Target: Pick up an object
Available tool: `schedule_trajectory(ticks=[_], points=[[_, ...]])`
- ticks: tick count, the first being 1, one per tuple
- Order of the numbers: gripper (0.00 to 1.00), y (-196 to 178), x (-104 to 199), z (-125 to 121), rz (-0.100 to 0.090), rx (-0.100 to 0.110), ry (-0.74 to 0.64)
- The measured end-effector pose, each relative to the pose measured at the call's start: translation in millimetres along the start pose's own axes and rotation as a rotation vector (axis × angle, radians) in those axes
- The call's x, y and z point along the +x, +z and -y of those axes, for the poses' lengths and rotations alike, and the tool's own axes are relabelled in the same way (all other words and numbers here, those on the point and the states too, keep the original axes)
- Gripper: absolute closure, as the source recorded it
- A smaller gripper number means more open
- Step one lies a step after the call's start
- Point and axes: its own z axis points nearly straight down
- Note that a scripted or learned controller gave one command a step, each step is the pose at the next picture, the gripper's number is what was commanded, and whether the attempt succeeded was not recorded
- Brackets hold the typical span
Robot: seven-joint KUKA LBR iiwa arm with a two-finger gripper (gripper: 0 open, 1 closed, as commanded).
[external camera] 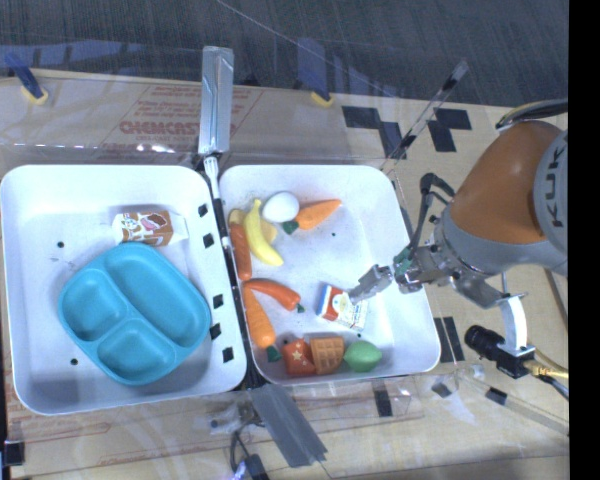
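Looking down at the right bin (405,228), you've got the gripper (368,284) reaching in from the right edge, low over the bin floor, its tip right at the upper right corner of a small red-and-white carton (340,306). Honestly can't tell if it's open, closed or gripping anything, it's too small and blurry at that angle. The carton lies tilted on the bin floor.

Just below it, along the near wall, you see a green round piece (363,355), a waffle-like brown block (327,349) and a red block with a star (297,358), all packed side by side. To the left sit two orange carrots (272,292), one above the other, near the divider. Further up there's a banana (259,234), a white egg (280,207) touching it, and another carrot (317,212) pointing right.

Over in the left bin (40,198) you've got a blue divided plate (132,311) and a small brown-and-white carton (145,227) just above it. The orange band of the arm (505,193) hangs outside the right bin, over the surface (460,438).
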Motion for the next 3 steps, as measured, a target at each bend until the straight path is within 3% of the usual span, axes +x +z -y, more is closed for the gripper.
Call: schedule_trajectory(ticks=[1, 2, 3], points=[[0.0, 114.2, 21.8, -63.5, 0.003, -0.013, 0.047], [0.0, 113.0, 80.6, -14.1, 0.015, -0.018, -0.209], [0.0, 12.6, 98.2, -109.2, 0.008, -0.014, -0.469]])
